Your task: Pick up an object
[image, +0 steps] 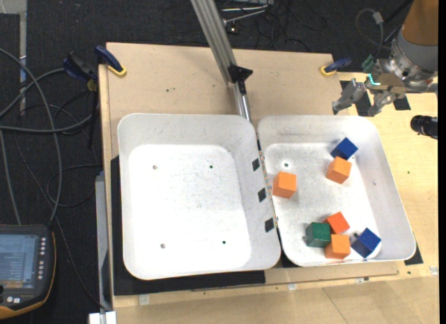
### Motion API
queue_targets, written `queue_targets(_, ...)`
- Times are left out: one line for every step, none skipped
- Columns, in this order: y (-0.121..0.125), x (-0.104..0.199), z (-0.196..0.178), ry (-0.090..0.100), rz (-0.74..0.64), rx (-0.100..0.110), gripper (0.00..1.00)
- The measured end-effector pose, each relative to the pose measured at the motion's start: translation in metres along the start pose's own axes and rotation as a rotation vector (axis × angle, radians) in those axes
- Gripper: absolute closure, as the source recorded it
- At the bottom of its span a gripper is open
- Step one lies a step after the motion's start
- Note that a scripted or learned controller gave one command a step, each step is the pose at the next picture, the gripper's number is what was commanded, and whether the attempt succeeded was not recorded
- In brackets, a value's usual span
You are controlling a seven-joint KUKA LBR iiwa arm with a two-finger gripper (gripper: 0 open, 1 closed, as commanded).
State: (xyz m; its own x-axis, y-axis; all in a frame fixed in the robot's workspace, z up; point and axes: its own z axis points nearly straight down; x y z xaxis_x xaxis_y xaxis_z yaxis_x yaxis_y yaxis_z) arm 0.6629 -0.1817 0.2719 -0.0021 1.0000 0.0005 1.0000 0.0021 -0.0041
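Blocks: seven small cubes lie loose in the right white bin [390, 197], scattered rather than stacked, so any could be taken from above.
Isolated picks: the orange cube near the divider [284, 184] stands apart; the blue cube [344, 148] and orange cube [339, 169] sit just beside each other.
Cluster: green cube [319, 234], two orange, one blue, crowded at the near edge.
Left white bin [132, 197]: bare.
Gripper [359, 99]: above the surface beyond the right bin's far rim, carrying nothing; finger spread, cannot tell.
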Motion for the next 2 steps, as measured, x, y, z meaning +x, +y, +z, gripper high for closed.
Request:
queue_targets(0.001, 0.0, -0.003, -0.001, -0.002, -0.004, 0.0)
queue_targets(-0.007, 0.003, 0.058, 0.0, 0.002, 0.002, 0.0)
